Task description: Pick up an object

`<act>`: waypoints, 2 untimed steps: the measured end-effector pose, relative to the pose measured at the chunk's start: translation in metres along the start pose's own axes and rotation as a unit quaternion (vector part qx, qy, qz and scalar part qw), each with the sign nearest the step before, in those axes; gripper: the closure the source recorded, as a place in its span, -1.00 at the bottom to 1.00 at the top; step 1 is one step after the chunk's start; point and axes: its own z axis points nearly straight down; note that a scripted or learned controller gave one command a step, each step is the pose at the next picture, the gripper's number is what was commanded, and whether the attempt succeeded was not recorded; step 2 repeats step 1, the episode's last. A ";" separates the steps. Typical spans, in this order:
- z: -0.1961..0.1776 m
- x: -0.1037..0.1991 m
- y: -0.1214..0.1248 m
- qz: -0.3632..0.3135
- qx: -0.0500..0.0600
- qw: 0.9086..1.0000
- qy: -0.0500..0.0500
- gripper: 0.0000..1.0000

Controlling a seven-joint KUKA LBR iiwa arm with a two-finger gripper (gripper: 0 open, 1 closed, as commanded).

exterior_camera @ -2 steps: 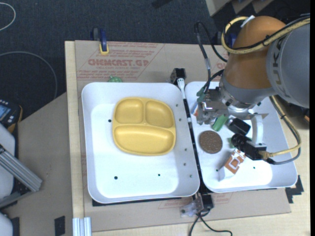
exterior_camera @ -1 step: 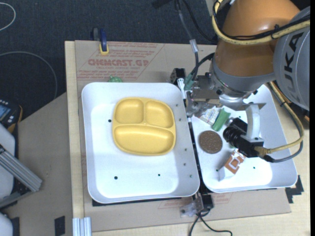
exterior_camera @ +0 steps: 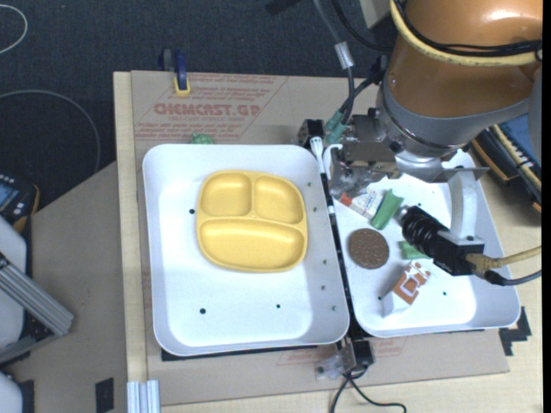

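Two white bins (exterior_camera: 172, 256), yellow divided plate (exterior_camera: 251, 220) in left, end effector (exterior_camera: 351, 172) over right, grip state unclear

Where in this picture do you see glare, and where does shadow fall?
Camera view: glare streaks the arm's orange band; the arm's shadow darkens the right bin's upper end around the hand; the yellow divided plate in the left bin is evenly lit and sharp.

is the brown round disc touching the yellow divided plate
Apart. The camera view shows the brown disc in the right bin, the yellow plate in the left, bin rims between them.
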 end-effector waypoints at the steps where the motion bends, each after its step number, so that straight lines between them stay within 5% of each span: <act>1: -0.006 -0.001 0.001 0.001 0.002 1.000 -0.002 1.00; 2: -0.006 -0.001 0.001 0.001 0.002 1.000 -0.002 1.00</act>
